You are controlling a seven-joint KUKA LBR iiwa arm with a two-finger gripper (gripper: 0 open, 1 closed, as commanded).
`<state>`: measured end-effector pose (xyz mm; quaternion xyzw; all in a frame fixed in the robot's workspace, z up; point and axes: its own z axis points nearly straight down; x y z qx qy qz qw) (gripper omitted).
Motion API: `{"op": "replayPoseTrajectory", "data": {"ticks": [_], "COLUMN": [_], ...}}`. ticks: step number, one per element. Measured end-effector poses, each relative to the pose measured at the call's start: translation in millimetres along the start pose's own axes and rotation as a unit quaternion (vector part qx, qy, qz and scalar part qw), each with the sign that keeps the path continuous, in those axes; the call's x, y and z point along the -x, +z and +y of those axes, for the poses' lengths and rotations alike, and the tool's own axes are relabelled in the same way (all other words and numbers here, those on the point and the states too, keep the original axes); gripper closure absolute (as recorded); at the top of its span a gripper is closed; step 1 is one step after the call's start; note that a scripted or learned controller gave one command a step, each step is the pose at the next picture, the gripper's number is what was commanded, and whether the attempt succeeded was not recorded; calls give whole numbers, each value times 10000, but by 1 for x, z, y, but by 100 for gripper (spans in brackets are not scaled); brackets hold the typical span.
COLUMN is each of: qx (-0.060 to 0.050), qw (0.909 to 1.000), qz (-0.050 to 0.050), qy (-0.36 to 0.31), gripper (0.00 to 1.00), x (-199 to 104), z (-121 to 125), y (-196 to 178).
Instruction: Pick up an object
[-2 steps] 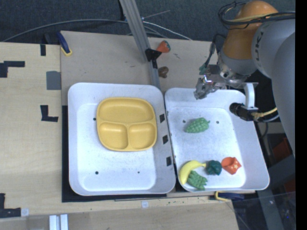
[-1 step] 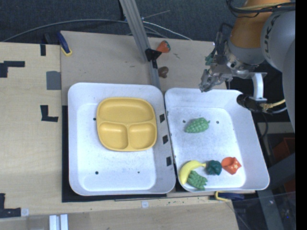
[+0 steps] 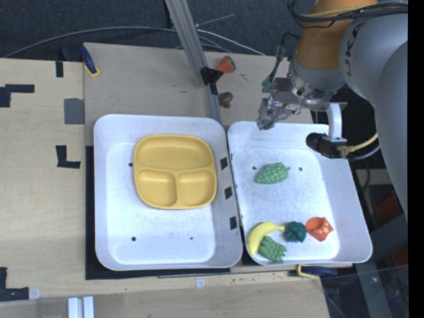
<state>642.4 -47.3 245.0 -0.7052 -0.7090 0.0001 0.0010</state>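
Two white bins sit side by side on the counter (image 3: 159, 78), and the right bin (image 3: 344, 177) serves as the landmark here. The left bin (image 3: 106, 177) beside it carries a yellow tray (image 3: 175, 171). The arm (image 3: 331, 25) hangs over the right bin's far edge, its claw (image 3: 268, 119) just above the far-left corner with nothing between its fingers; whether it is open or closed I cannot tell. Pickable things lie inside the right bin: green grapes (image 3: 272, 173) near its middle, then a cluster along its near wall of banana (image 3: 260, 234), a second green bunch (image 3: 272, 248), a dark green piece (image 3: 295, 231) and a red piece (image 3: 320, 228). The likely failures: descending where it hangs, the claw would meet the rim or bare floor; going for the cluster, crowding and the near wall could block the fingers or nudge neighbours; the knobbly grapes may slip.
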Motion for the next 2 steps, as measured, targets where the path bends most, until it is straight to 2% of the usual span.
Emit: {"op": "replayPoseTrajectory", "data": {"ticks": [1, 2], "qx": [-2, -12], "qw": [10000, 10000], "qz": [4, 1], "qy": [-9, -9], "gripper": [100, 100], "x": [-55, -114], "z": [-13, -33], "y": [-6, 7]}}
